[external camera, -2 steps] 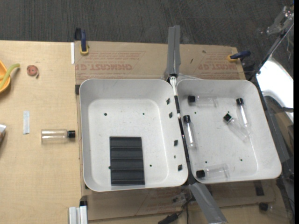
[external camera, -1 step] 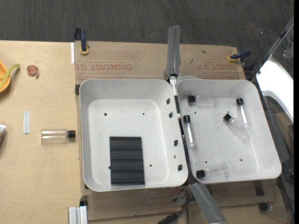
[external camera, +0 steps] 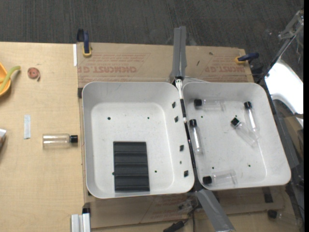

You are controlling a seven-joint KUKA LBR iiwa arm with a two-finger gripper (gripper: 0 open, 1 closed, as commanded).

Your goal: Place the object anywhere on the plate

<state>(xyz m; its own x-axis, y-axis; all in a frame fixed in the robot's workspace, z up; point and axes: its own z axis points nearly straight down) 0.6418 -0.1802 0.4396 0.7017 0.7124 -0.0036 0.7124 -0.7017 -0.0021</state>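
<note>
Clear, black-capped vials (external camera: 195,135) are lying scattered in the right bin (external camera: 270,129), well apart from the dark ribbed plate (external camera: 130,166) in the left bin (external camera: 96,129), looking light, slippery, roll-prone, best pinched mid-body.

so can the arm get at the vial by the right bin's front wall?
Probably yes. That vial lies alone on the right bin floor, black cap toward the left, nothing over it. It sits close to the front wall, which may crowd the fingers.
</note>
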